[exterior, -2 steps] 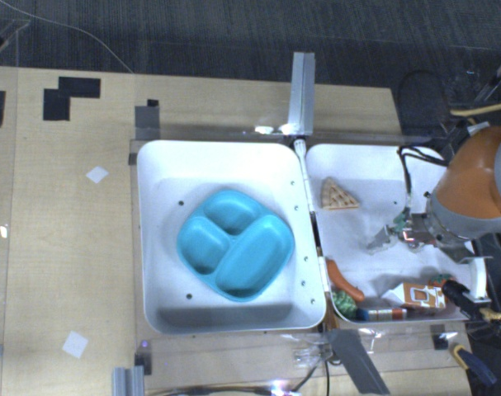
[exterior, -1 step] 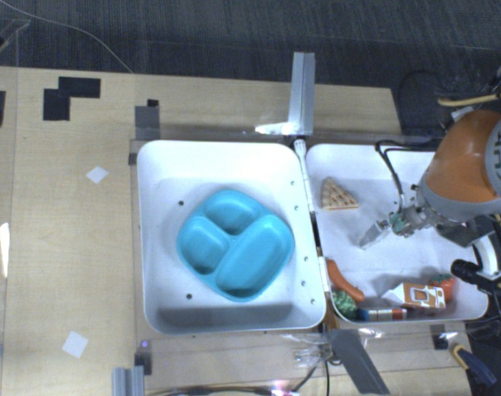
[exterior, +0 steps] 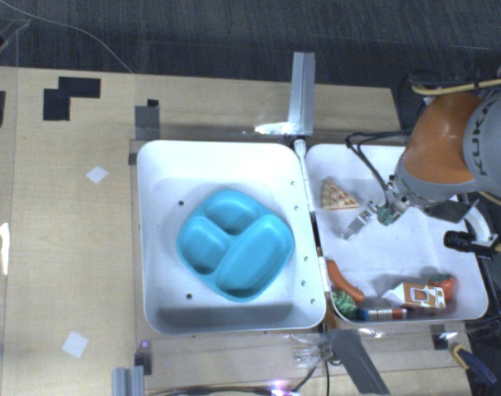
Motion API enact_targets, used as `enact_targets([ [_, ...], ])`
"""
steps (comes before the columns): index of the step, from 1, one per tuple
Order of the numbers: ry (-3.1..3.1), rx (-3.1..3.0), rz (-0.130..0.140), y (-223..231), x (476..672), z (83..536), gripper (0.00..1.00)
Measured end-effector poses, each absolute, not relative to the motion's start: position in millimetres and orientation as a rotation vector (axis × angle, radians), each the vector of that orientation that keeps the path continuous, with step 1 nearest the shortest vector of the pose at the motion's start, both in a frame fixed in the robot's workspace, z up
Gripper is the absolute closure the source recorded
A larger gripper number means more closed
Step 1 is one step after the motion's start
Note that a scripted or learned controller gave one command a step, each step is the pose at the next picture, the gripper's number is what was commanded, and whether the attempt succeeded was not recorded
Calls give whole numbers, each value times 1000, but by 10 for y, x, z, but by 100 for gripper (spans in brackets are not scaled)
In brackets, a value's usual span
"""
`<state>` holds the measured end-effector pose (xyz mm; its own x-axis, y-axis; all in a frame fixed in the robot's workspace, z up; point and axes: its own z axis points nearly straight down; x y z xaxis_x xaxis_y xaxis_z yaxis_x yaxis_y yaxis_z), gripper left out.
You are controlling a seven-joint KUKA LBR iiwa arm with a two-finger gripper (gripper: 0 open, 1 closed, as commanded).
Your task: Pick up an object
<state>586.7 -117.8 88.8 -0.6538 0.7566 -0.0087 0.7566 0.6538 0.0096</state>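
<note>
Over the right white bin (exterior: 481, 304), gripper (exterior: 359, 221) closure cannot be determined; recommend descending squarely onto the tan waffle-patterned wedge (exterior: 339, 196) just beside it.

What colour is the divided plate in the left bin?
Light blue; the divided plate shows plainly in the camera view.

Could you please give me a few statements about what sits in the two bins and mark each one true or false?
1. The blue divided dish lies in the left bin. True.
2. The waffle-patterned wedge lies in the left bin. False: it lies in the right bin, near its upper left corner.
3. The gripper hangs over the right bin. True.
4. The orange carton sits along the right bin's far edge. False: it lies along the near edge.
</note>
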Motion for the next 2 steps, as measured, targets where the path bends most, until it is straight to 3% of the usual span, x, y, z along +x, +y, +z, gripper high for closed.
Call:
enact_targets([
  [1,2984,954,4,-1008,5897,1223,0],
  [2,2873,1246,7,-946,5958,887,0],
])
